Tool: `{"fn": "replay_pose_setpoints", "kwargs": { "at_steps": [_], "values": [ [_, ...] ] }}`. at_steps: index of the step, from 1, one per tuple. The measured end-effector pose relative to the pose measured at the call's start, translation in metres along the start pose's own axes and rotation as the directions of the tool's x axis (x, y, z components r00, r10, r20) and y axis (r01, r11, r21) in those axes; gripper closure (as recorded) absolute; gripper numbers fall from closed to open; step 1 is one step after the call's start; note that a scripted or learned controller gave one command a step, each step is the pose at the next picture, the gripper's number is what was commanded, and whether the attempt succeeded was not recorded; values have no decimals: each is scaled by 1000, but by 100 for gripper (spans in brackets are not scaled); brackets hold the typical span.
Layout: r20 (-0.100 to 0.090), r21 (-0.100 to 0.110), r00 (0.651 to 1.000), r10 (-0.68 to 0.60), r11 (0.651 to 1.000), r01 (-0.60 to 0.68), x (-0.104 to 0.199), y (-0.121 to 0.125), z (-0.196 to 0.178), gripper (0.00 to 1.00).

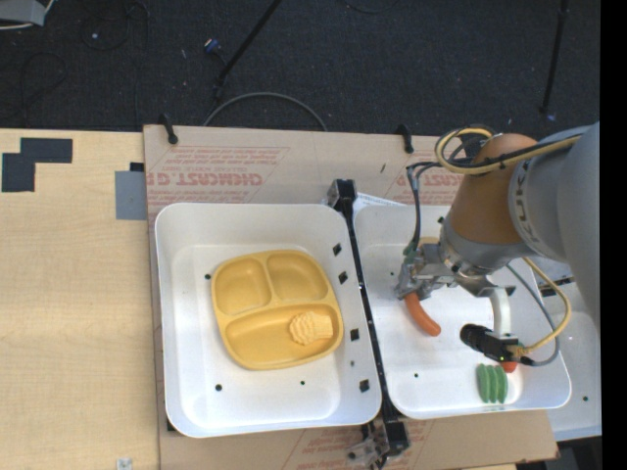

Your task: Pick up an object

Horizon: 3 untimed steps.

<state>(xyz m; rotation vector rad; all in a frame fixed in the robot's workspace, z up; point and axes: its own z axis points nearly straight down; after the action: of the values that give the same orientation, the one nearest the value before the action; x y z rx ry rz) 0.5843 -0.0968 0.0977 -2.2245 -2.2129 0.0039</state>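
An orange carrot-like piece [424, 315] lies slanted on the floor of the right bin [549, 395]. My gripper [415, 284] hangs low over the left part of that bin, right above the upper end of the orange piece, and it may be touching it. A green ridged piece [492, 383] lies near the bin's front right corner, with a small red bit [509, 365] just above it. The grey arm with its orange band [485, 199] reaches in from the right and hides the back right of the bin.
The left bin [186, 360] holds a yellow divided plate [245, 287] with a pale yellow corn-like piece [311, 328] in its front compartment. A black divider bar [361, 306] runs between the two bins. A wooden bench top [69, 311] lies to the left.
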Motion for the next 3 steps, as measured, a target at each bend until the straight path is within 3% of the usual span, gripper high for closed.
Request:
{"fn": "replay_pose_setpoints", "kwargs": {
  "at_steps": [3],
  "values": [
    [2, -8, 1000, -6, 1000, 6, -2, -3, -179, 100]
  ]
}}
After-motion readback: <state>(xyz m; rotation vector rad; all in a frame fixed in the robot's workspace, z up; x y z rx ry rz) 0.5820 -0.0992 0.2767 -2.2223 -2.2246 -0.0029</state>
